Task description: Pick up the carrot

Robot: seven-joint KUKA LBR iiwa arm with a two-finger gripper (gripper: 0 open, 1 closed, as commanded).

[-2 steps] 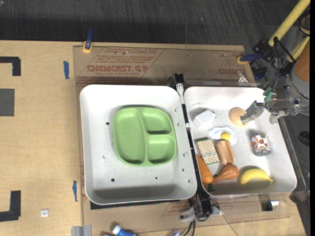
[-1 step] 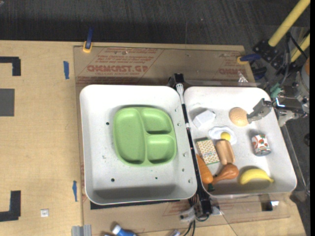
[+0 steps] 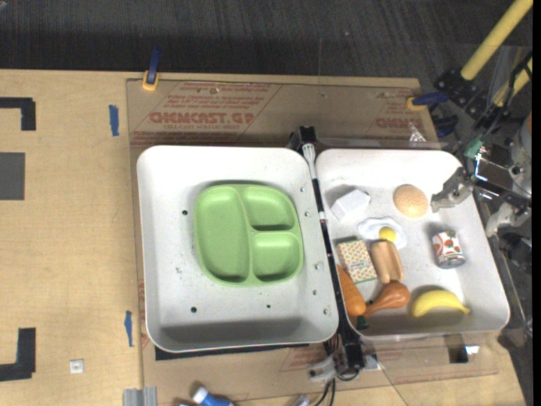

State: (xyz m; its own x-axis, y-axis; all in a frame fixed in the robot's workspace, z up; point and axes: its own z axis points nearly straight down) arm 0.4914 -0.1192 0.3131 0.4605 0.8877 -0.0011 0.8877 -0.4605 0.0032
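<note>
A tan cardboard-covered bench lies under the camera, with dark floor beyond its far edge and a few strips of blue tape on its surface. Two shallow white bins sit on it side by side, their inner rims touching. The left bin holds a green divided plate with three compartments.

The right bin holds a cluster of play food. The carrot lies against that bin's left wall, near the front (its orange body runs roughly along the wall). Just beside it on the right stands a small printed box, then a brown sausage-like piece and a drumstick below it. A fried egg rests behind these, a white wedge-shaped piece farther back, and a tan bun to its right. A banana lies near the front right corner, and a small can sits close to the right wall.

The gripper hangs over the right bin's far right edge, well apart from the carrot, with nothing between its fingers; whether they are spread or closed cannot be told from this angle.
</note>
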